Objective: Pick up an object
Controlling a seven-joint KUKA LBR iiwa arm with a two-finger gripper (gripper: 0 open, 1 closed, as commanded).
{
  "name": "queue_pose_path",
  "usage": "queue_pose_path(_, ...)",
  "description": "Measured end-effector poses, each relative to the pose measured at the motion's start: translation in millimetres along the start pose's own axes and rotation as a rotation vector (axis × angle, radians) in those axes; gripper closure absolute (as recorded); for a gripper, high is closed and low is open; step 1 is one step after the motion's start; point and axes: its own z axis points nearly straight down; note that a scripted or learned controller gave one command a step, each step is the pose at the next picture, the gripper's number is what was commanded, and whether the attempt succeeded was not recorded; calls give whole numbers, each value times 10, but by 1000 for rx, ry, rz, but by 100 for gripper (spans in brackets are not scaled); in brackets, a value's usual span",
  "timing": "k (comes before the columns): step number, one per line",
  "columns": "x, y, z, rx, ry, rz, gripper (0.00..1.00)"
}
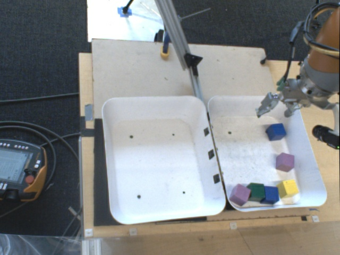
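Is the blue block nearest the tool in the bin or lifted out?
In the bin. The blue block sits on the right bin's floor, apart from the tool, which hangs above and to its left.

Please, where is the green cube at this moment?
The green cube lies in the right bin, along its near wall, between a purple cube and a blue cube.

we see open floor across the right bin [249, 158]'s middle and left; blocks crowd its near edge [263, 193], two more [280, 146] sit along the right wall, and a slanted pole [178, 33] crosses behind.
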Motion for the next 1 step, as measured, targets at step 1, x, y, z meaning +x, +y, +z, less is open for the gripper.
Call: queue_pose_path(1,-343,-44,95,1,-2,5,0)
